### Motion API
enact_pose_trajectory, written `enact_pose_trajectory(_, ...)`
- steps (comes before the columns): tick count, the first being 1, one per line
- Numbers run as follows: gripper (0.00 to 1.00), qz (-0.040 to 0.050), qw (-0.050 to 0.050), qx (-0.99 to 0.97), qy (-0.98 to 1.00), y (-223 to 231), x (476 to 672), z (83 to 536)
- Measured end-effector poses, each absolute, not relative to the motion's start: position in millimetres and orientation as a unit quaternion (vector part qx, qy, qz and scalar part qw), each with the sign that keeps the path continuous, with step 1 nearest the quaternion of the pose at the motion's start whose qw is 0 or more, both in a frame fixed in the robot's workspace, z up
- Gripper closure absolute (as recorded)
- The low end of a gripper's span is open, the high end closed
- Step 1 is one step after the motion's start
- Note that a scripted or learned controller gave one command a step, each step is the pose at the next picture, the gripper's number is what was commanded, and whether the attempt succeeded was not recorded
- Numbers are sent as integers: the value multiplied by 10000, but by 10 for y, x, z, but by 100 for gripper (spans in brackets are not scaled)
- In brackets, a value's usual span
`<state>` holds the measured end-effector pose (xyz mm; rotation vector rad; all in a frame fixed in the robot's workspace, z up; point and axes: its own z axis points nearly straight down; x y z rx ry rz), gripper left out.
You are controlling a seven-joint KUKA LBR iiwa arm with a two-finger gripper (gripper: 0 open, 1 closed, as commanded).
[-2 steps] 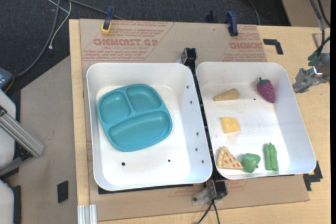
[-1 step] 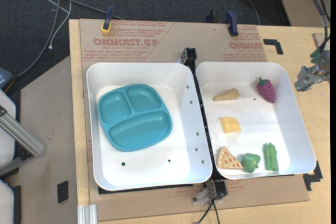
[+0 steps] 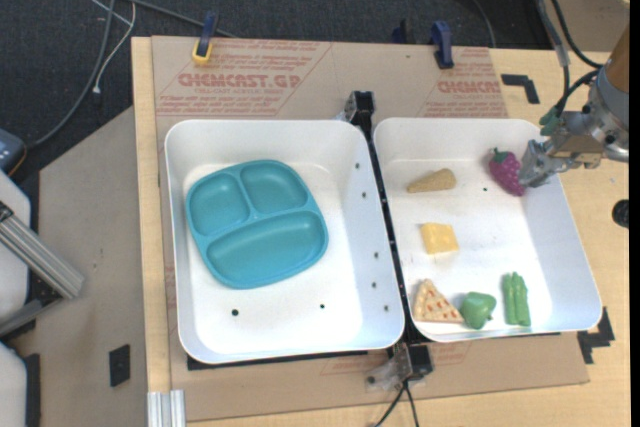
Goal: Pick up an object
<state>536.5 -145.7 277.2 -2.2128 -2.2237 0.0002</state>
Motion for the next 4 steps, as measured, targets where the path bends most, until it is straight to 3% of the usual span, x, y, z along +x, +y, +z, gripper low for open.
enact_pose_trajectory(4,100,7,18,-7060,-7083,588,4997,2532)
